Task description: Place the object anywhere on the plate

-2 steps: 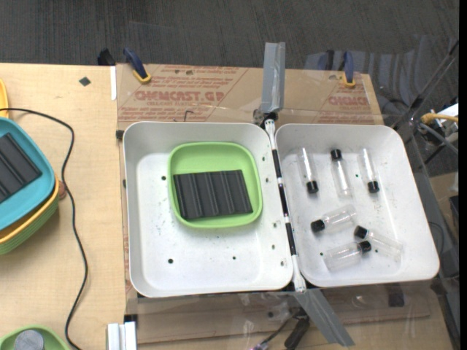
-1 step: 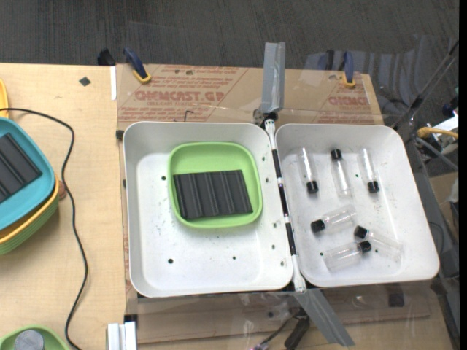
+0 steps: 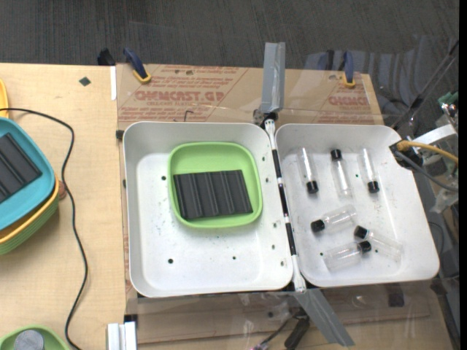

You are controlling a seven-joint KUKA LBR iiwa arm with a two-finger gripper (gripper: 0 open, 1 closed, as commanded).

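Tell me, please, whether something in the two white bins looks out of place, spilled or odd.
Nothing looks damaged. The clear vials with black caps lie scattered at different angles in the right bin, none upright. The green plate in the left bin holds a dark ribbed insert, slightly tilted. Small dark specks dot both bin floors.

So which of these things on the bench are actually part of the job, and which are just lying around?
Part of the job:
- clear plastic vials with black caps in the right white bin
- square green plate with dark ribbed insert, in the left white bin

Lying about:
- stacked teal trays
- black cable
- cardboard sheet
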